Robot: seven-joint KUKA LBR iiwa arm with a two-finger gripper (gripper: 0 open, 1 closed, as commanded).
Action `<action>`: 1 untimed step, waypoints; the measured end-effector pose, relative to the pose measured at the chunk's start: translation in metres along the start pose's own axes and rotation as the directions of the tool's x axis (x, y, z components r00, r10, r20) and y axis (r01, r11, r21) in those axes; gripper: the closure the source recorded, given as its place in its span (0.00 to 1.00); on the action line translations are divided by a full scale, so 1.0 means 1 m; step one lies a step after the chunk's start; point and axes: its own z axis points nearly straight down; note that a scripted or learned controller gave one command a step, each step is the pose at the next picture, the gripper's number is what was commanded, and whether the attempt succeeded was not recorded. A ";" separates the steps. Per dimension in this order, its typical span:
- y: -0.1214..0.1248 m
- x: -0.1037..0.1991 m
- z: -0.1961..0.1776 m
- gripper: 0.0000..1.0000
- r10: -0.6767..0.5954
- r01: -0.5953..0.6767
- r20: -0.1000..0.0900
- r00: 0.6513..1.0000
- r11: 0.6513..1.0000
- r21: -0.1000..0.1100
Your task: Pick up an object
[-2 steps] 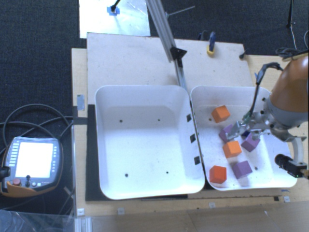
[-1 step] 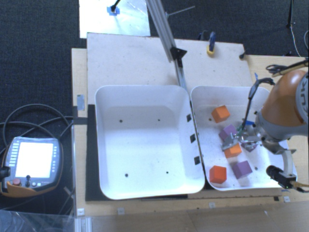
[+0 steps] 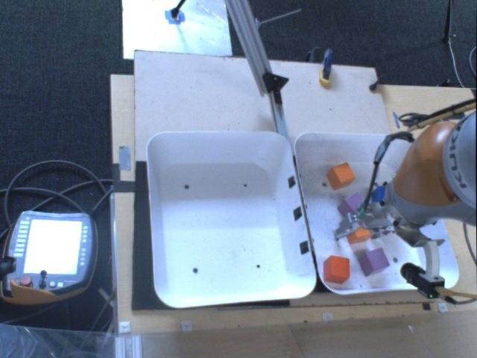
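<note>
So we've got the gripper (image 3: 356,228) down in the right bin (image 3: 313,200) — sitting right on a small orange block (image 3: 359,236), beside a purple block (image 3: 352,202). Can't tell from up here if it's actually pinching it. Another orange cube (image 3: 336,268) sits nearby.

Teach pendant (image 3: 46,257) left of the bench, perhaps a yellow clamp (image 3: 326,76) at the rear.
</note>
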 end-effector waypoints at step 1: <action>0.002 -0.001 -0.013 1.00 -0.001 0.001 0.001 1.000 1.000 -0.006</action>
